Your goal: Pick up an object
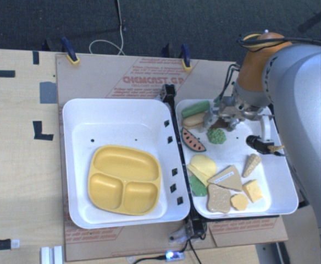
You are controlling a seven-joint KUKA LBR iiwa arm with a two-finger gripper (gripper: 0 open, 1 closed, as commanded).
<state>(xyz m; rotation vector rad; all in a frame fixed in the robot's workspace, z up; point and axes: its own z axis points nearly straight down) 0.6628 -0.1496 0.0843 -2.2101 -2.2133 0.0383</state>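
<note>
My gripper (pixel 220 121) hangs low over the back of the right bin (pixel 284 172). Directly in front of it and touching or nearly touching lies a green broccoli floret (pixel 216 137). Just left of the gripper are a green pickle-like piece (pixel 195 108) and a tan roll (pixel 192 120). A watermelon slice (pixel 193 141) lies left of the broccoli. I see nothing lifted off the bin floor.
The front of the right bin is crowded with a yellow wedge (pixel 203 165), a green leaf (pixel 198 186), a sandwich triangle (pixel 227 177), a bread slice (pixel 219 199), cheese pieces (pixel 253 191) and a cone (pixel 252 164). A yellow divided plate (pixel 125 179) lies in the left bin (pixel 78 125).
</note>
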